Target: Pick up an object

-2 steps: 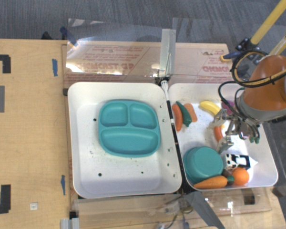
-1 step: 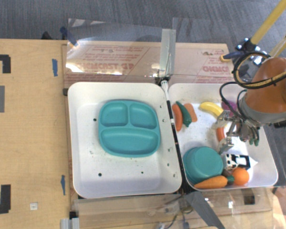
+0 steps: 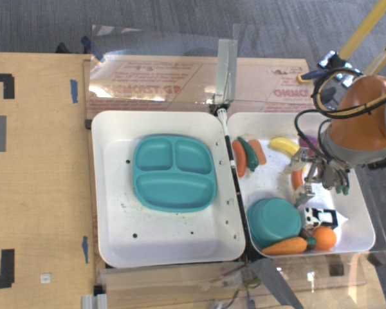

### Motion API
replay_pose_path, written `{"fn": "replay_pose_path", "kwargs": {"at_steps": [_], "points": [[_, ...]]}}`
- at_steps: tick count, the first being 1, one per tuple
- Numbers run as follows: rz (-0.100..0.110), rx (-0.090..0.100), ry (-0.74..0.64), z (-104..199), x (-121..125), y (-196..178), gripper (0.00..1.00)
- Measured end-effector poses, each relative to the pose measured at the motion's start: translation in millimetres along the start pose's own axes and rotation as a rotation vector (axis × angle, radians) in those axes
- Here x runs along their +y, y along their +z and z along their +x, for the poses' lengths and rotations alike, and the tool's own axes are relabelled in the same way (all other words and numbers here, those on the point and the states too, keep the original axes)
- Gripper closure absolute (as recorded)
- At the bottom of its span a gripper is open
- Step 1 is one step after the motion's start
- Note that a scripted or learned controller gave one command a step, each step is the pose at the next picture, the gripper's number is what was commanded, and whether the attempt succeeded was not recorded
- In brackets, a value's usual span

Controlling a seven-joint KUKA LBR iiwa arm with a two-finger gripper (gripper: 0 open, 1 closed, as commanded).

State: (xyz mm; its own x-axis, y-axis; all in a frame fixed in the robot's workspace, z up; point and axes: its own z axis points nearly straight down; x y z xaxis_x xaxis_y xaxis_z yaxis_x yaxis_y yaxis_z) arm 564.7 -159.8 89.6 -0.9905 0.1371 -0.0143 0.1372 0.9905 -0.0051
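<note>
My gripper (image 3: 316,184) hangs low over the middle of the right bin (image 3: 363,221), under the grey arm with its orange band (image 3: 367,105). A small red-orange piece (image 3: 297,177) lies right at the gripper's left side; whether they touch is unclear. A yellow banana (image 3: 284,145) lies beyond it, at the back. An orange carrot and a red sausage (image 3: 248,154) lie by the divider. In front sit an upturned teal bowl (image 3: 275,221), a carrot (image 3: 285,246), an orange fruit (image 3: 324,237) and a black-and-white toy (image 3: 320,217).
The left bin (image 3: 109,192) holds a teal divided plate (image 3: 174,172). A clear screen and a metal post (image 3: 226,69) stand behind the bins. A cardboard-coloured bench top (image 3: 32,172) stretches to the left. Yellow poles and cables (image 3: 338,69) rise at the upper right.
</note>
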Motion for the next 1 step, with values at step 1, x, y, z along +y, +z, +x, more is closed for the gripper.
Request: {"fn": "replay_pose_path", "kwargs": {"at_steps": [1], "points": [[-0.001, 0.000, 0.006, -5.6, 4.9, 0.2, 0.00]]}}
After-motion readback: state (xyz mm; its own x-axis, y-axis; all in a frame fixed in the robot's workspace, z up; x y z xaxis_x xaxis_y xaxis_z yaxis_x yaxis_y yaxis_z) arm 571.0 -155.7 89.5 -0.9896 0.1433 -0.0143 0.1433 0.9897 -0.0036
